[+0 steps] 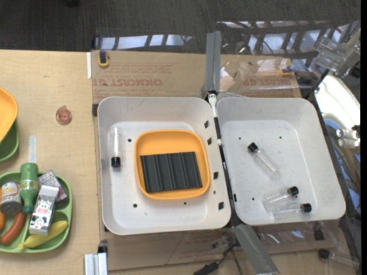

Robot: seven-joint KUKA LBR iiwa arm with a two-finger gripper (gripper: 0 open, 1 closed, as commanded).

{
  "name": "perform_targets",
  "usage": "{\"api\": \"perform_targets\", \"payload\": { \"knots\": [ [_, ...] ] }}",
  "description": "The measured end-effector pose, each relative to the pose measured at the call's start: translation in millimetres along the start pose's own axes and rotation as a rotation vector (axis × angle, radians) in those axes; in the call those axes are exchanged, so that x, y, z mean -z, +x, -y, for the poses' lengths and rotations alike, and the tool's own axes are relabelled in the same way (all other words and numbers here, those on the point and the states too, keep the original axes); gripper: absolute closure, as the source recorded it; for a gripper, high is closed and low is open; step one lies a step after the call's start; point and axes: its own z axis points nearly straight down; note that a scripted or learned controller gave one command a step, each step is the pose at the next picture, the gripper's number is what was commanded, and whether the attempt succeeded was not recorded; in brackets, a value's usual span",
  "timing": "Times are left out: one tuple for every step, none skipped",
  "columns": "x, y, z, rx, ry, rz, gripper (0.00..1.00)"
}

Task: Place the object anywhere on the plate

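An orange plate lies in the middle of the left bin, with a dark ridged rectangle on it. A clear tube with a black cap lies just left of the plate on the bin floor, apart from it. In the right bin, one clear black-capped tube lies near the middle. Two more, tube and tube, lie close together near the front right corner.
A green tray of toy food sits on the wooden bench at the far left, below an orange bowl. A small pink disc lies on the bench. Flat cardboard lies behind the bins. Metal framing stands at the back right.
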Motion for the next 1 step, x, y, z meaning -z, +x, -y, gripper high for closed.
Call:
{"api": "perform_targets", "payload": {
  "knots": [
    [-157.9, 50.5, 32.5, 0.029, 0.0, -0.002, 1.0]
  ]
}}
